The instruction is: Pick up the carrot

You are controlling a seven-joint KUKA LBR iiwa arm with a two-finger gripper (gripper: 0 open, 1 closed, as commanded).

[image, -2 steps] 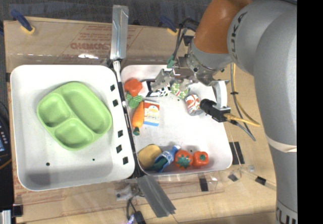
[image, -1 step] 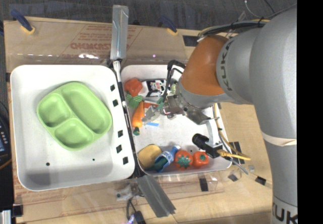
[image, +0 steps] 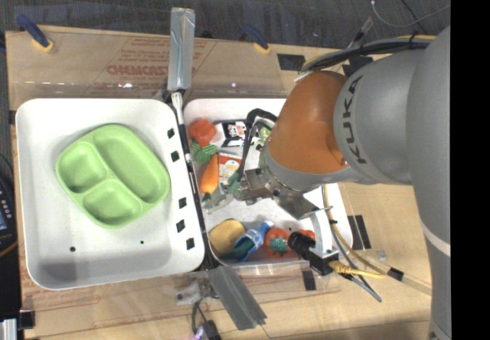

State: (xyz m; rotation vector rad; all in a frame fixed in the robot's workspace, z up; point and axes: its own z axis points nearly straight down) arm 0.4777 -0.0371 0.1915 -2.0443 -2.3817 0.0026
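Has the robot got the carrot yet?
Not yet. Done: the arm has reached over the right bin and its gripper sits right beside the carrot. In hand: nothing I can see. Left: the carrot lies in the bin, waiting to be grabbed and lifted.

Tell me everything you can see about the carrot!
The carrot is a small orange toy, plastic by its look, with a green leafy top. It lies flat in the right bin, near that bin's left wall, green end pointing toward the far side and the narrow tip toward the near side. A red round toy sits just beyond its top. The gripper is right beside it; whether they touch is unclear.
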